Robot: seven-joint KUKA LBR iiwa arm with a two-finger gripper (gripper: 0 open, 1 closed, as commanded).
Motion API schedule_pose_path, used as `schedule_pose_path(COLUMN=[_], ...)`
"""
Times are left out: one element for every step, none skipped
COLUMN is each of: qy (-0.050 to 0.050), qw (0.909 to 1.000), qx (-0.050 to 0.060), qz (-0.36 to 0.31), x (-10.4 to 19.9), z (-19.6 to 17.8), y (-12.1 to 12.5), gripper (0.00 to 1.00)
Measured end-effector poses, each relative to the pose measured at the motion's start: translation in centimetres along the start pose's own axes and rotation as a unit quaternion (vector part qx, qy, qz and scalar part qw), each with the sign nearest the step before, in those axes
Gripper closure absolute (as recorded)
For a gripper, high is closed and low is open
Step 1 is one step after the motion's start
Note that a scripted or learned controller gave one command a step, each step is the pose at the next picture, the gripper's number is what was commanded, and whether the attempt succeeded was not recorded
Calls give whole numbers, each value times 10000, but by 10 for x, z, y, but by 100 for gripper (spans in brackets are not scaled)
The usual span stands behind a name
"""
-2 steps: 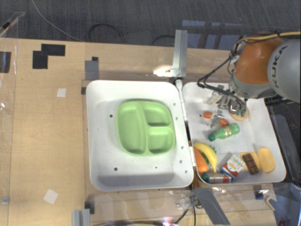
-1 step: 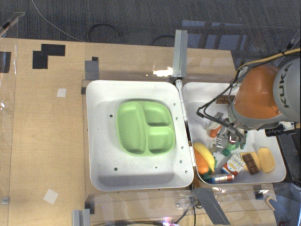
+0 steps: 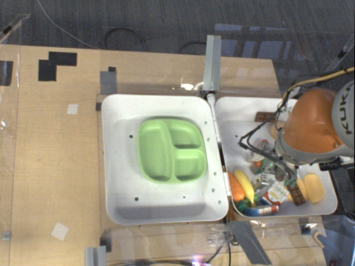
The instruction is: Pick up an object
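Partial lettering "KUK" on the grey arm (image 3: pixel 345 112) at right.

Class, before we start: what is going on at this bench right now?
A grey robot arm with an orange band reaches in from the right and is lowered over the right bin, which holds a heap of small items, among them a banana and an orange piece. Its gripper sits low among that clutter, and nothing can be seen held. The left bin holds a green divided tray, untouched.
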State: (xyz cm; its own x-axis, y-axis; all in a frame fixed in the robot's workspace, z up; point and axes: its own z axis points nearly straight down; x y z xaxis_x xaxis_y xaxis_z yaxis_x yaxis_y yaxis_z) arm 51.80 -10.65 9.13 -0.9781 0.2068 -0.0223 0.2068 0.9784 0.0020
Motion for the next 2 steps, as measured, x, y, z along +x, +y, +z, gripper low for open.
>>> schedule_pose_path(qy=[28,-55], qw=[10000,10000], qx=[5,2], qz=[47,16], x=[-67,-72], z=[3,-13], y=[-24,-22], gripper=[0,100])
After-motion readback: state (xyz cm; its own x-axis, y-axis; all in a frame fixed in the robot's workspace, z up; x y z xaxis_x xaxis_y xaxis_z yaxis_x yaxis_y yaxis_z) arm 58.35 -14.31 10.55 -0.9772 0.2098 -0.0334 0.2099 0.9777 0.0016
